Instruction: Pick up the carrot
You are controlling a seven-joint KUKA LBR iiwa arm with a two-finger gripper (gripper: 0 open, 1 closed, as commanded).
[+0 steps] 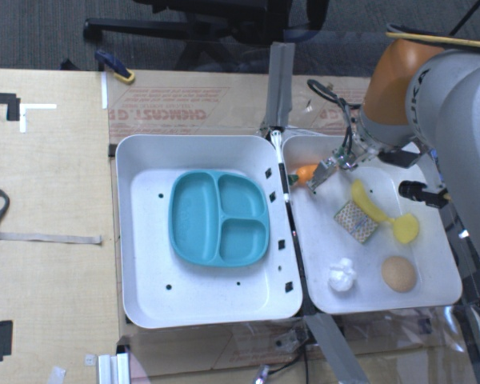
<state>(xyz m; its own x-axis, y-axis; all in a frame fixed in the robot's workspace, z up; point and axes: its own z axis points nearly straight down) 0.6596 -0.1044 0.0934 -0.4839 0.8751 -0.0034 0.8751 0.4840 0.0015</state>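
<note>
Carrot placement sets the terms: the small orange carrot (306, 172) lies in the right-hand shallow white bin (432, 294), hard against its left wall near the far corner, with a bit of green at its left end. The metal two-finger claw (326, 172) sits just beside it on the right, low over the bin floor and angled toward it. Whether the claw's tips are spread or pressed together cannot be told from this slant, and nothing shows between them, so I judge the carrot not yet gripped.

To do the grasp well, the claw should straddle the carrot across its narrow width, one tip sliding into the tight gap at the wall (the awkward part), then close and lift straight up. Coming in too shallow would likely just shove it into the corner.

Other things lie well apart and out of the way: a yellow banana-shaped toy (376, 209), a speckled square sponge (357, 222), a brown egg (398, 274) and a crumpled white lump (342, 276). The left bin holds a teal divided plastic tray (220, 217).
</note>
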